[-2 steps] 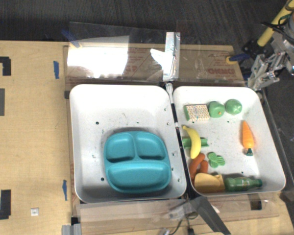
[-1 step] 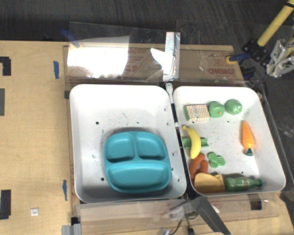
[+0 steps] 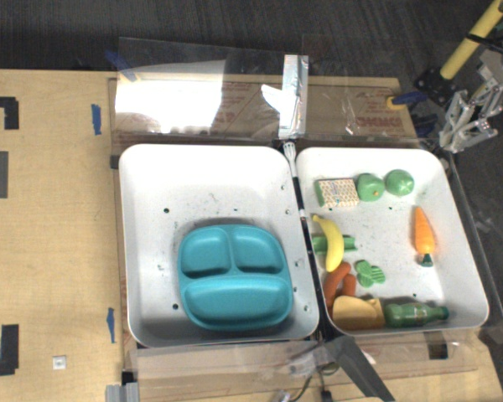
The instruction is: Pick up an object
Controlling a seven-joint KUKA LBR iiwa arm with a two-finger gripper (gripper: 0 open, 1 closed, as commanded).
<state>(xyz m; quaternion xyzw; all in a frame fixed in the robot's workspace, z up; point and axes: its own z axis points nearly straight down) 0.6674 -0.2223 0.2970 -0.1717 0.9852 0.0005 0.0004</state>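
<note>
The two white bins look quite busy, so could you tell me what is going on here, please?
Nothing is being handled at this moment. The right bin holds toy food: a banana, a carrot, two green apples, a green bottle and a few other pieces. The left bin holds a teal divided tray. The hand sits up at the top right, beyond the bins, with nothing between its fingers, so no pick has started.

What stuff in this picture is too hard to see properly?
- Gripper, camera view: small and tangled at the top right, so its fingers are unclear.
- Green bottle: too small to read any label.
- Patterned block: its print is blurred.
- Red-orange toy: the yellow banana and tan piece cover its ends.
- Small green toy: too small to identify.
</note>
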